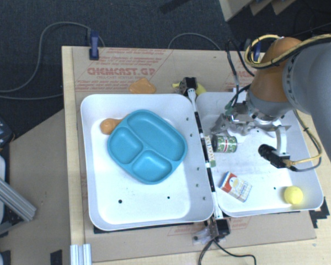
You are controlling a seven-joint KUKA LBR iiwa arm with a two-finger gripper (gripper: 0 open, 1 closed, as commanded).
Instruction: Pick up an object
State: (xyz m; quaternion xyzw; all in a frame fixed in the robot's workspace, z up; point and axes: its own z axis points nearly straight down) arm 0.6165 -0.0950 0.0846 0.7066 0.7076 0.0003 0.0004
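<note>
A small green can point(226, 144) lies on its side in the right bin point(303, 148), close to the divider between the bins. My gripper point(233, 121) hangs just above and behind the can, below the arm's orange band point(271, 76); nothing shows between it and the can. A red and white small box point(235, 186) lies toward the bin's front. A yellow ball point(293, 195) rests in the front right corner.
The left bin point(99, 192) holds a blue divided plate point(147, 146) and an orange object point(108, 126) at the plate's left edge. Another orange piece point(142, 85) lies on the bench behind the bins. A black part point(273, 155) with a yellow cable hangs by the wrist.
</note>
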